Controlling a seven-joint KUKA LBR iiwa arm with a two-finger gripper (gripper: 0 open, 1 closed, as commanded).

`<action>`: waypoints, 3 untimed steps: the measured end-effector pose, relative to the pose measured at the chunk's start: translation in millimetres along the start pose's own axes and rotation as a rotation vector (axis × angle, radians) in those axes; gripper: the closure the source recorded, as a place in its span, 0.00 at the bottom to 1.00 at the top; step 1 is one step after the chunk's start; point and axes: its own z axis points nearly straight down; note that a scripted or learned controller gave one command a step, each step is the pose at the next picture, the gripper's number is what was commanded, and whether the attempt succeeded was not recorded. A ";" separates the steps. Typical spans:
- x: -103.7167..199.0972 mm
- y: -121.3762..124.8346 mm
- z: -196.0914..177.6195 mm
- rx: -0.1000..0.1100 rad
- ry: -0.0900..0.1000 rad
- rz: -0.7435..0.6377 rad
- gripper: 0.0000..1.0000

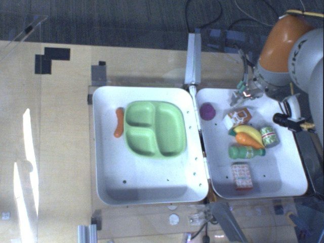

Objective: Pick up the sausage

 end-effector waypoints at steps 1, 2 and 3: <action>-18.5 -6.2 44.7 -0.001 0.000 -0.283 1.00; 11.5 -14.4 44.3 -0.002 0.001 -0.467 1.00; 41.8 -48.5 -34.2 0.001 0.002 -0.206 1.00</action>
